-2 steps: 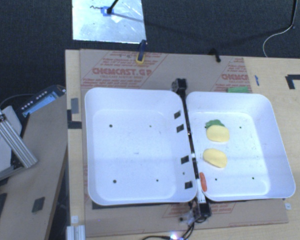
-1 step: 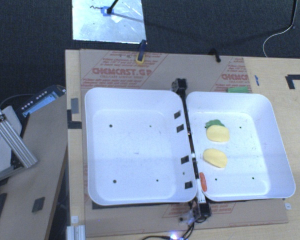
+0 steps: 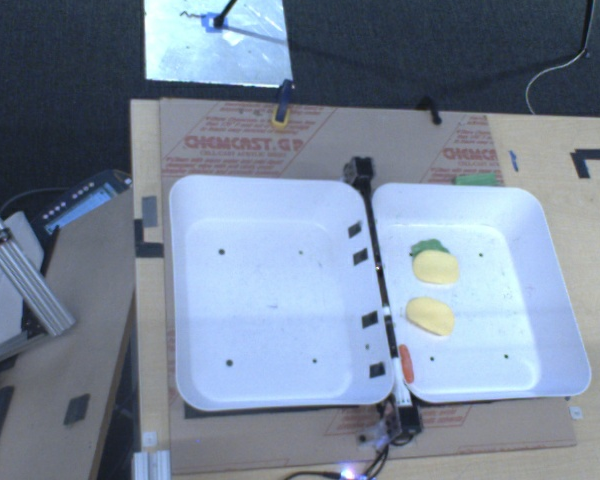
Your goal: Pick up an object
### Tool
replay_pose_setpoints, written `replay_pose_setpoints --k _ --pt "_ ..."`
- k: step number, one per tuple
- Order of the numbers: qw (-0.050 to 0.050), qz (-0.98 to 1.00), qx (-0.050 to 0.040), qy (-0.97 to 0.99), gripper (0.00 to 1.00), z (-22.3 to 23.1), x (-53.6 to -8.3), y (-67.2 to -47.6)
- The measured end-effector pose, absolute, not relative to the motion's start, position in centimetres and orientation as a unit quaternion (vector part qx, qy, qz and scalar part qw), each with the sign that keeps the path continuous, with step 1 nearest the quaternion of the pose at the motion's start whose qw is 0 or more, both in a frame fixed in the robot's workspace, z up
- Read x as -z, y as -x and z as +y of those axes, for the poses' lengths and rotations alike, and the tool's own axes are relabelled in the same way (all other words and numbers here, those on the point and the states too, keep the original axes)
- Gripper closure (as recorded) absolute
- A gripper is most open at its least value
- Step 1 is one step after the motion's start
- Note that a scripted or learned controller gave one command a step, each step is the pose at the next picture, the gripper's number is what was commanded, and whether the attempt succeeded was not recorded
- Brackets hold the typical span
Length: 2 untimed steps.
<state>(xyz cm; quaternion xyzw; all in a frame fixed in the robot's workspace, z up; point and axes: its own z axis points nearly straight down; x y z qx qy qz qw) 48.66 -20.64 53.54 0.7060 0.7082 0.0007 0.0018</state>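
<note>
Item 1. Left shallow white plastic bin (image 3: 195,218): you see it on the desk (image 3: 570,138), touching its twin along the inner rim. Small dark dots mark its floor.

Item 2. Right shallow white plastic bin (image 3: 540,298): it holds everything you could pick.

Item 2a. Upper pale yellow rounded soft piece (image 3: 435,267): you find it at about 10 o'clock from the right bin's centre, lying flat.

Item 2b. Small dark green flat piece (image 3: 428,247): it touches the upper yellow piece at that piece's 12 o'clock edge and is partly tucked behind it.

Item 2c. Lower pale yellow oval piece (image 3: 430,315): it lies at 6 o'clock from the upper one, near it but apart.

Item 2d. Small orange-red slender object (image 3: 406,363): you see it at 7 o'clock in the right bin, against the inner wall by the seam.

Item 3. Row of small black clips (image 3: 360,257): they run along the seam between the two bins.

Item 4. Brown board with red printed lettering (image 3: 310,138): it lies under both bins.

Item 5. Yellow and blue clip (image 3: 280,110): it sits at the board's 12 o'clock edge.

Item 6. Shiny silver sheet (image 3: 217,28): it lies on the dark floor at 11 o'clock, beyond the desk.

Item 7. Tool: you cannot tell whether it is spread or pressed together.
</note>
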Motion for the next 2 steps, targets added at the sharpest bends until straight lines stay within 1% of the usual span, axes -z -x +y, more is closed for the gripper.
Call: replay_pose_setpoints --k 2 --pt "0.002 0.708 -0.0007 -0.706 1.00 -20.64 -53.54 -48.66"
